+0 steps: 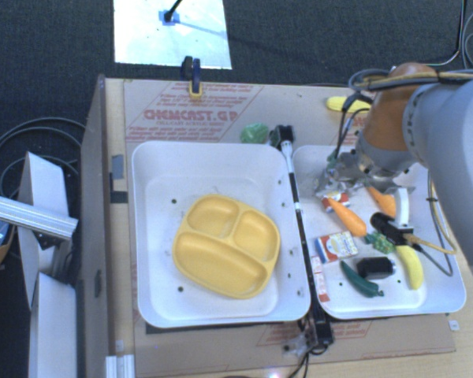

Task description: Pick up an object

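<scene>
The right bin [437, 294] holds several small things. An orange carrot [347, 217] lies near its left side, with a second orange piece [382, 201] beside it. A yellow banana [411, 267], a dark green pod [361, 279], a small black block [375, 268] and a red, white and blue card [337, 246] lie toward the front. My gripper [335, 183] is low in the bin's back left part, just above the carrot's upper end. I see nothing held in it.
The left bin [154, 211] holds a yellow divided plate [226, 245]. A green object [255, 134] and a yellow one [339, 102] lie on the cardboard behind the bins. A black divider rail [296, 203] runs between the bins.
</scene>
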`<action>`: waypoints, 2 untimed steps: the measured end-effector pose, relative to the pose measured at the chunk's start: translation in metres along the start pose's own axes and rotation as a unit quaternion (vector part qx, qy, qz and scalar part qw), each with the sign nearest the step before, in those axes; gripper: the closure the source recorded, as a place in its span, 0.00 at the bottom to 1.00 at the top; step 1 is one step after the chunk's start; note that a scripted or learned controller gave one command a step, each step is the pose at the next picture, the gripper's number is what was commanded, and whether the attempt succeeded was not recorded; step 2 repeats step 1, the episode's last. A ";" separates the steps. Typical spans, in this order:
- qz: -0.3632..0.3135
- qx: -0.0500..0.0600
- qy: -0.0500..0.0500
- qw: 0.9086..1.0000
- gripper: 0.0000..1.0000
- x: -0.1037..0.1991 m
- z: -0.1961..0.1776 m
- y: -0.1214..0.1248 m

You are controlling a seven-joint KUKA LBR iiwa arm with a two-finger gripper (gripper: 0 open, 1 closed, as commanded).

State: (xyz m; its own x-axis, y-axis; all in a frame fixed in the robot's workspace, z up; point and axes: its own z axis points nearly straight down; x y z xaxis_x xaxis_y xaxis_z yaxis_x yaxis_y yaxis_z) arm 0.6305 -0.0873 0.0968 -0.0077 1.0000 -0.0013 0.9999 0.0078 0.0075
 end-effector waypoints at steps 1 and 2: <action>-0.001 0.003 0.002 1.000 1.00 0.067 -0.092 -0.045; -0.001 0.003 0.002 1.000 1.00 0.067 -0.092 -0.045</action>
